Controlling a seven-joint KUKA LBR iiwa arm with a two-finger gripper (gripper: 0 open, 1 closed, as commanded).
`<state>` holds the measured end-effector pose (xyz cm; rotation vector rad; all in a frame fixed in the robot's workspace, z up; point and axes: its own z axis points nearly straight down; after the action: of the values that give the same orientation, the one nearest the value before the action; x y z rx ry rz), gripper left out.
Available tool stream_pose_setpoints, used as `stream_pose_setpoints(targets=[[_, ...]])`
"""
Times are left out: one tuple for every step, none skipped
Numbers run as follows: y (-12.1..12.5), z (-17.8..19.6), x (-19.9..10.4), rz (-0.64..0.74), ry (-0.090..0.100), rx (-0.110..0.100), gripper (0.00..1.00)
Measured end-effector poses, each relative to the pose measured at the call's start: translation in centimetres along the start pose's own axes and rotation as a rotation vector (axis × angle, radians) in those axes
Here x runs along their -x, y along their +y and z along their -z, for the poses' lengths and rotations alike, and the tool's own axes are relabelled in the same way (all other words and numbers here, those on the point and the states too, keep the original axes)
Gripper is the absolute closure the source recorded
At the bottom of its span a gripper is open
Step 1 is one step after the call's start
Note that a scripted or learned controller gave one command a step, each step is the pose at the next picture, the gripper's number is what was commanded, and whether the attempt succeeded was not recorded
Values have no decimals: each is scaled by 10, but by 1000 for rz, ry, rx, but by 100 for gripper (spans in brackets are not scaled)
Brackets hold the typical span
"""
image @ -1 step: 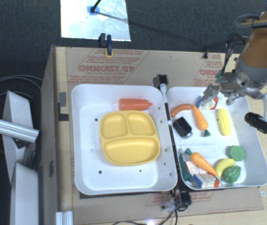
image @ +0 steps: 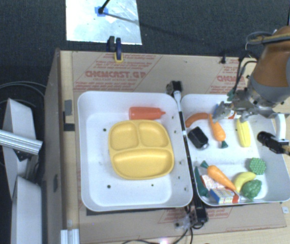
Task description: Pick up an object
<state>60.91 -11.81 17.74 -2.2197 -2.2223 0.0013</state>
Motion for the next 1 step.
stream_pose_setpoints(targets=[[14, -71, 13, 0, 0, 0, 0]])
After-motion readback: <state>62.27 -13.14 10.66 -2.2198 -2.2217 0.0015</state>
